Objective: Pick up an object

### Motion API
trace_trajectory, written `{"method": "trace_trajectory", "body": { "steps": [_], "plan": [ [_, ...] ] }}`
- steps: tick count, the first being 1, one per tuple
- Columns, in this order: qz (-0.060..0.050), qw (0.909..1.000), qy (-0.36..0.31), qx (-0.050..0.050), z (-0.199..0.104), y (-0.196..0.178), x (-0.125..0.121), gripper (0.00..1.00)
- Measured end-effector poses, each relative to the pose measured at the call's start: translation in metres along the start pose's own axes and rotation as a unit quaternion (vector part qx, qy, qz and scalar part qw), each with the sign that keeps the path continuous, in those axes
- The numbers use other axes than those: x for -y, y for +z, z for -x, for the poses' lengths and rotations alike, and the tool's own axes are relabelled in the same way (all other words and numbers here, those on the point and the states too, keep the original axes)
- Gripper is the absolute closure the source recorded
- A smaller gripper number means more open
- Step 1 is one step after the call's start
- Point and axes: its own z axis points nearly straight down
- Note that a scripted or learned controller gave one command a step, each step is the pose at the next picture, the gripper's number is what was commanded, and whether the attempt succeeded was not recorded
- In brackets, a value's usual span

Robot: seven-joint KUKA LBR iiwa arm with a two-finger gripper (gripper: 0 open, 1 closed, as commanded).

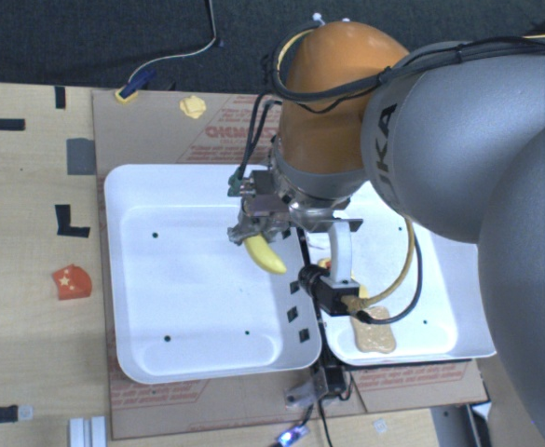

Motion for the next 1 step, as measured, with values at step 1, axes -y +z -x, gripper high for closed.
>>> {"method": "trace_trajectory", "body": {
  "steps": [1],
  "plan": [
    [-0.002,1.0000,0.001,0.001,-0.0106,0.0350,0.0180,1.00]
  ]
}}
